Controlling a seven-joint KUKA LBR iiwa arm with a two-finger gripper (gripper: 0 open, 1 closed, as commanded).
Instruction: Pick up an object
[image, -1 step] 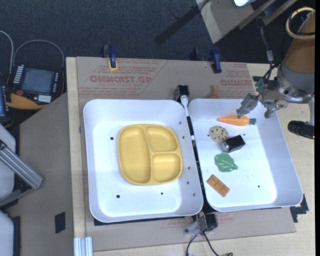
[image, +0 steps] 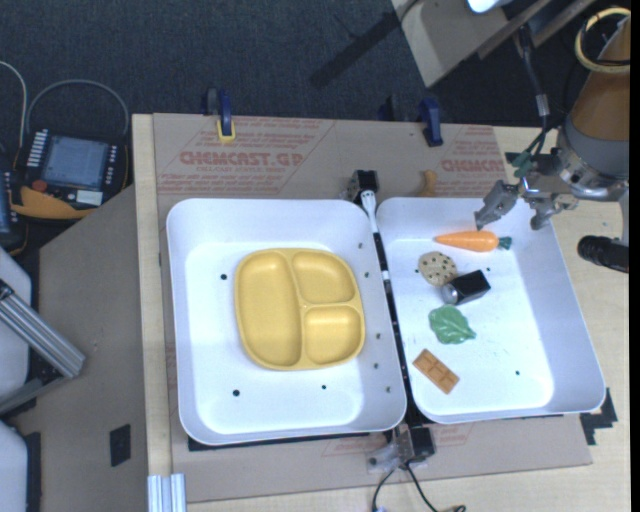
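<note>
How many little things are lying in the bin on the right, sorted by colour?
Orange: 1, the carrot
Green: 1, the leafy piece
Brown: 1, the wafer
Beige speckled: 1, the cookie
Black and silver: 1, the small cylinder
Total: 5

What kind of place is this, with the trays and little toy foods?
Probably a robotics lab test bench. A robot arm's gripper hangs over a white bin of toy items like a carrot, and a handheld control screen lies beside the bench.
</note>
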